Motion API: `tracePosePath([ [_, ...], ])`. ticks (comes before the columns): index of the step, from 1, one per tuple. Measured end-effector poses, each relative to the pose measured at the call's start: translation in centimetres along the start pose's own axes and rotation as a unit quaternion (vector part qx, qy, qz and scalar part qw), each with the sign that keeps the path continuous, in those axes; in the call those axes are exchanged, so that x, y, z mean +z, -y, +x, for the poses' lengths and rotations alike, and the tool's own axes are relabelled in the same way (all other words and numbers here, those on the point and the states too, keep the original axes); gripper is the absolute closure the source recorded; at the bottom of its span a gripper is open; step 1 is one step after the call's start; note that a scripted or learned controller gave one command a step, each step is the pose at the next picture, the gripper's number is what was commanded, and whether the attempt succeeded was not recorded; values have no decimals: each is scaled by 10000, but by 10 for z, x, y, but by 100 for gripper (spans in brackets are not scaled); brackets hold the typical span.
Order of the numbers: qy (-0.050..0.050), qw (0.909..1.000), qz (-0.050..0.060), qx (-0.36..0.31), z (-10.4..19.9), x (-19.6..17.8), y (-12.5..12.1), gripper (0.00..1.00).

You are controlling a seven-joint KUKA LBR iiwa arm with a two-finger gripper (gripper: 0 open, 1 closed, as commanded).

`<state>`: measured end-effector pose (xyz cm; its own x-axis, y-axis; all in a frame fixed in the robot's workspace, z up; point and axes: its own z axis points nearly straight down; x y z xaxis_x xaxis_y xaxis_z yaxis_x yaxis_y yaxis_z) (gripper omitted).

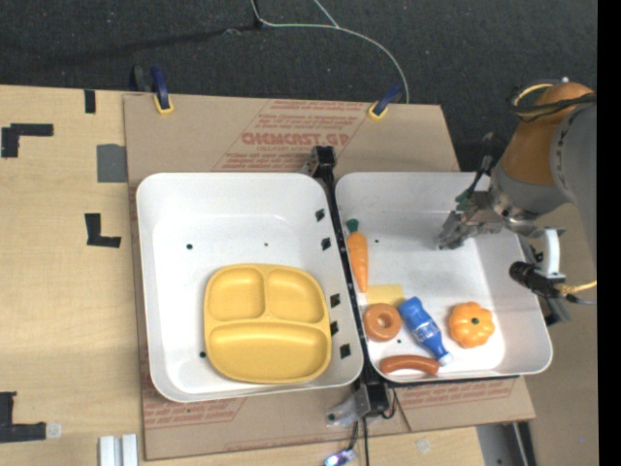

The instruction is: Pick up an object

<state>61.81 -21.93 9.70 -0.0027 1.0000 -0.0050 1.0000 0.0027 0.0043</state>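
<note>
- Right bin [388,197]: the gripper [452,236] hangs over its bare upper floor; open room to every side of it, the right wall nearest.
- Toys sit in a cluster toward the near rim, below the gripper: pumpkin [471,324] almost straight below; blue bottle [423,327] below-left, long axis slanting; donut [381,321] and sausage [408,364] further left.
- Carrot [358,259]: left of the gripper, long axis running along the divider.
- Finger state: cannot be determined; nothing visibly held.
</note>
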Motion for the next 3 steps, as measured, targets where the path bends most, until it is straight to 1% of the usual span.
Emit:
tracePosePath([
  [1,-23,10000,6,5,1,-42,-1,100],
  [3,-19,10000,-7,-2,16,-162,-8,100],
])
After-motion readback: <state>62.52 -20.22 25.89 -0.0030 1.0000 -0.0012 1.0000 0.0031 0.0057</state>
